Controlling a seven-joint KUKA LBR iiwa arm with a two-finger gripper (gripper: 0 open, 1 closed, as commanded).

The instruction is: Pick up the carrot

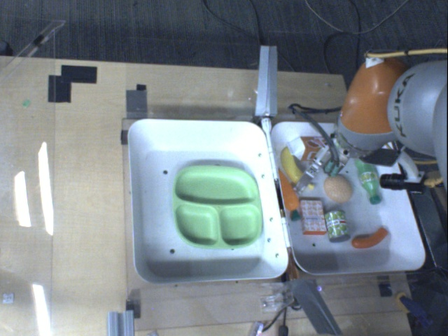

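Observation:
The carrot [288,196] is a slim orange piece lying along the left wall of the right bin [399,257], just below a yellow banana [290,164]. My gripper [312,171] hangs low over the bin's upper left part, just right of the banana and up and to the right of the carrot. It is close to the carrot but apart from it. Nothing shows in its grasp.
A round tan bun [337,188], a green bottle [369,181], a patterned box [312,216], a green can [337,225] and a red sausage [369,239] crowd the right bin. The left bin [147,257] holds a green divided tray [215,204].

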